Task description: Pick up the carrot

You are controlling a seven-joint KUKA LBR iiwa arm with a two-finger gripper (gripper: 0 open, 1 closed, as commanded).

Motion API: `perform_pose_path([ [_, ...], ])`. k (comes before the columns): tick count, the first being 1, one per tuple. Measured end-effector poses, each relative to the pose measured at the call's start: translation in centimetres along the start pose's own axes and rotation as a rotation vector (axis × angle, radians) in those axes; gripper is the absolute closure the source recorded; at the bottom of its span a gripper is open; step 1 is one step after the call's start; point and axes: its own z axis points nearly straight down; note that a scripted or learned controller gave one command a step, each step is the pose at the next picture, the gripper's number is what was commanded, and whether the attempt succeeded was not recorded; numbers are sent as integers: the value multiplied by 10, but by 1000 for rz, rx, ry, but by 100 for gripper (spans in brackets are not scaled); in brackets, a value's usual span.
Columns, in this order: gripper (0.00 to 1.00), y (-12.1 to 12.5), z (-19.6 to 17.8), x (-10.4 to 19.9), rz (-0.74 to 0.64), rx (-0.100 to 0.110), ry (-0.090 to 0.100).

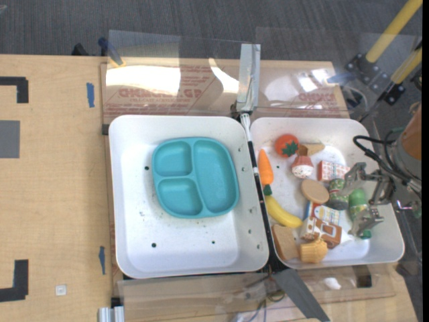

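The carrot (265, 168) is a small orange toy lying lengthwise against the left wall of the right bin (387, 247). It rests just above a yellow banana (282, 214). My gripper (362, 198) hangs over the right side of the same bin, well to the right of the carrot. Its two metal fingers (354, 175) stand apart, open, on either side of a green toy (353, 198). Nothing orange is between them.
The right bin also holds a red tomato (287, 145), a round biscuit (314, 191), small printed boxes (326, 224), bread (285, 242) and a cheese-coloured block (313, 251). A teal divided plate (195, 177) lies in the left bin (134, 240). A clear panel stands behind both bins.
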Motion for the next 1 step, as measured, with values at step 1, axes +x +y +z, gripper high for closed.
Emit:
perform_pose_path([
  [1,0,54,102,-42,49,-1,-5],
])
